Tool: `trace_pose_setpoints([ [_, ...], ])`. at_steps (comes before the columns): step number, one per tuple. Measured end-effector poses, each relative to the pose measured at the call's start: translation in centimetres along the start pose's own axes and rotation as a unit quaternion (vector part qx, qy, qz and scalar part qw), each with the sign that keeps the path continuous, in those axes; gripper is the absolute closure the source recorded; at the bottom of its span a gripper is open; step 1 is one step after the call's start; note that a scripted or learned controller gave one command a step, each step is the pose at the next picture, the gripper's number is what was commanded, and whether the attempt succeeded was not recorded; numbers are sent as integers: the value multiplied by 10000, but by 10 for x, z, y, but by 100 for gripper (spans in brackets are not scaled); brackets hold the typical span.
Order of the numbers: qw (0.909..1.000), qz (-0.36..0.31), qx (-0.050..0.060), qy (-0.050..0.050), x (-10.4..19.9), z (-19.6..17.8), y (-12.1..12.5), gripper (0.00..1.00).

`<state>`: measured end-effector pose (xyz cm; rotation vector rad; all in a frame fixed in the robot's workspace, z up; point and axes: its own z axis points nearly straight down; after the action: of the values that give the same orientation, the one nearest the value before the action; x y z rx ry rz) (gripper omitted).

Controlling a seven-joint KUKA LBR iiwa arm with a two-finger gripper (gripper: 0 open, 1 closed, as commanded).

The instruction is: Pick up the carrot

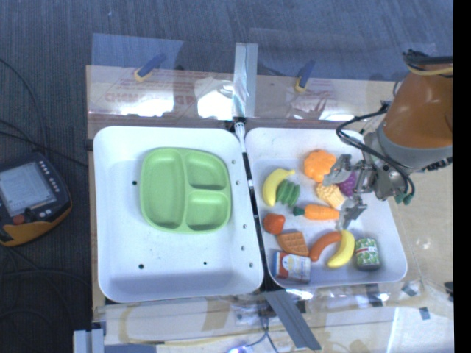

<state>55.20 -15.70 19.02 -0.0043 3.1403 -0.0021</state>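
The left bin (110, 271) holds a green divided plate (185, 190) toward its middle. In the right bin (397, 267), a banana (273, 185) and a green vegetable (288, 193) lie near the left wall, with a tomato (274, 223), a waffle (293, 242) and a can (293, 267) toward the near left corner. A second banana (341, 249) and a small green jar (366, 253) lie near the near right corner, and an orange piece (319, 165) sits toward the far edge.

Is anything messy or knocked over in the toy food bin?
Nothing looks spilled or broken. The toy foods lie jumbled in the right bin, the carrot among them, and the green tray sits flat in the left bin.
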Motion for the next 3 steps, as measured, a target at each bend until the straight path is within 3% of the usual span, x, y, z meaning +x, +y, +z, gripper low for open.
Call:
trace_pose_setpoints([
  [1,9999,89,16,-116,-1,84,-3,0],
  [2,9994,341,6,-61,-38,100,28,0],
  [3,9983,575,18,-51,62,99,-26,0],
])
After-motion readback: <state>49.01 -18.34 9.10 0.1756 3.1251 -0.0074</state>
